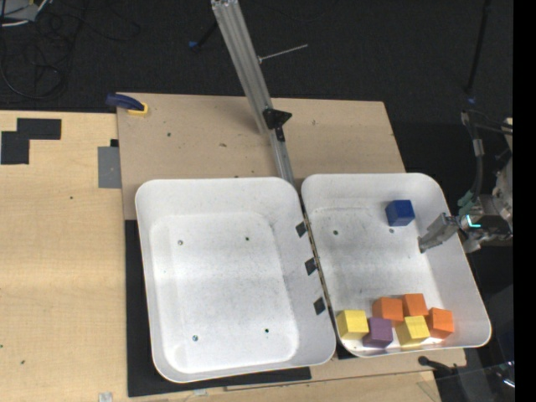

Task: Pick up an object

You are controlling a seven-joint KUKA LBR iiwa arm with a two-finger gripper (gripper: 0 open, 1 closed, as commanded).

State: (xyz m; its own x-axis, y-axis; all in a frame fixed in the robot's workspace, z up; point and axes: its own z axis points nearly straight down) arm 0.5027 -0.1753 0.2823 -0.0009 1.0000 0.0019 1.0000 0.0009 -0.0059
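A blue cube [400, 213] sits alone in the upper right part of the right bin [352, 193]. Along that bin's front edge lies a cluster of blocks: a yellow one [353, 322], a purple one [380, 332], an orange one [388, 309], another orange one [414, 304], a second yellow one [411, 330] and a third orange one [440, 321]. My gripper [437, 233] reaches in over the right rim of this bin, just right of and slightly below the blue cube, apart from it. Nothing shows in its grasp.
The left bin [159, 216] lies beside the right one, with black clips [308, 265] along the shared edge. A slanted metal rail [251, 74] rises behind the bins. A blue and yellow clamp [127, 103] sits at the bench's far left corner.
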